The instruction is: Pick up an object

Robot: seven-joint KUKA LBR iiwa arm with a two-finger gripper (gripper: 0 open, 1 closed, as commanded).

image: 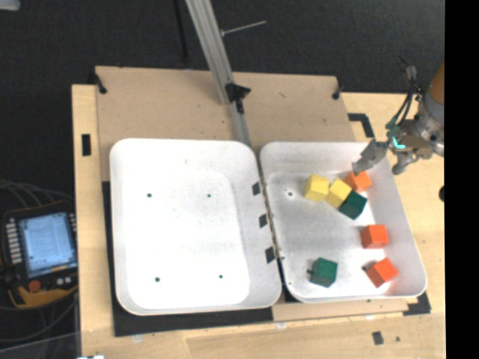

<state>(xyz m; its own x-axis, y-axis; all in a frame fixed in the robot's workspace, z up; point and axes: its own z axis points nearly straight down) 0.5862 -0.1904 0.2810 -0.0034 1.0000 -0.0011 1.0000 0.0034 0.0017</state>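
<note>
The arm is cut off at the right edge, so little beyond its wrist shows. The end effector (389, 158) hangs over the right bin (299, 275), fingers spread, nothing between them. An orange block (361, 180) lies just beside the left finger, partly masked by it. Two yellow blocks (317, 188) (339, 192) and a dark green block (352, 204) cluster against it. Nearer lie two more orange blocks (374, 235) (382, 271) and a green block (323, 271). The left bin (127, 200) sits alongside on the surface (165, 103).
</note>
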